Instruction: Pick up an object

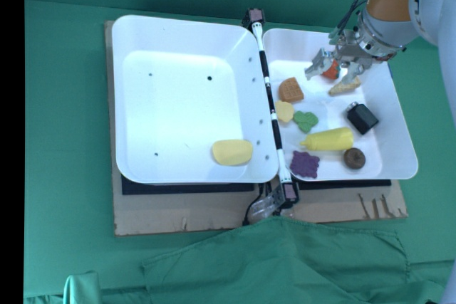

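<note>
Here the gripper (pixel 335 70) hangs over the far part of the right shallow white plastic bin (pixel 399 117), its fingers spread apart around a small red-orange object (pixel 330 70), not visibly clamped. Just beside it lies a tan wedge (pixel 345 85); nearer the camera sit a waffle-like orange square (pixel 291 90), a black box (pixel 362 117) and a yellow bottle (pixel 328 140). Well away to the gripper's side, the left white bin (pixel 142 39) holds a yellow oval lump (pixel 231 152).
</note>
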Available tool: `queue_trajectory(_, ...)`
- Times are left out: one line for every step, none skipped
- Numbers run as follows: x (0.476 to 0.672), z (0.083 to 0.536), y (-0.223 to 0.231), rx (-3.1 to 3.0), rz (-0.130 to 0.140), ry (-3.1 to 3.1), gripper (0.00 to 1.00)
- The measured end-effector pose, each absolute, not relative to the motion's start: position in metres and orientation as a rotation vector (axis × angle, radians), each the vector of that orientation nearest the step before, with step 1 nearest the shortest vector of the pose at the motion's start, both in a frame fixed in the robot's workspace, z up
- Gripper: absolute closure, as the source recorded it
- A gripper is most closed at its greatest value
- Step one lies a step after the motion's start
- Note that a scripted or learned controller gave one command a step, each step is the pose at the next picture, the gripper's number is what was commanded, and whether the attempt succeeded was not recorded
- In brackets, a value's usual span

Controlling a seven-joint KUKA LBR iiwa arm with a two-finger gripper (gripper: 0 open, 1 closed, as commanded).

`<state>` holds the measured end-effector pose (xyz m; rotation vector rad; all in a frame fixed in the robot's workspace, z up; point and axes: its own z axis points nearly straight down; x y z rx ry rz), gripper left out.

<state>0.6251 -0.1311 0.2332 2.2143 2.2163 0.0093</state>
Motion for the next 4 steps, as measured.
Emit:
queue_trajectory(0.633, 0.200, -0.133, 2.210, 0.015, 2.205, 0.00)
queue_trajectory(0.631, 0.191, -0.137, 2.205, 0.020, 2.204, 0.00)
queue_trajectory(0.637, 0.192, -0.157, 2.205, 0.024, 2.205, 0.00)
queue_trajectory(0.612, 0.201, -0.176, 2.221, 0.005, 2.212, 0.00)
